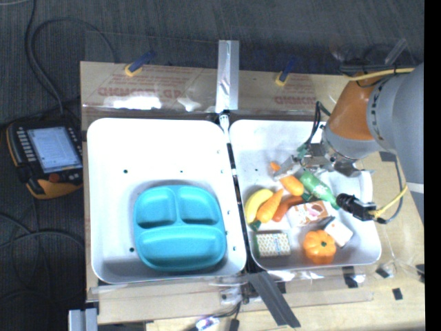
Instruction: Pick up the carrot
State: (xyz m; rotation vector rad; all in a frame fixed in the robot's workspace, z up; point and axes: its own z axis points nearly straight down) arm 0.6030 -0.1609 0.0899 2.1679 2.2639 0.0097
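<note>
Tool [318, 158] low over right bin [365, 254], grip impossible to judge, arm bent in from right. Carrot [270, 205] lying just beside banana [257, 203], near tool, among other toy food.

Dark grey carpet [172, 12] around a wooden bench [165, 85]
</note>
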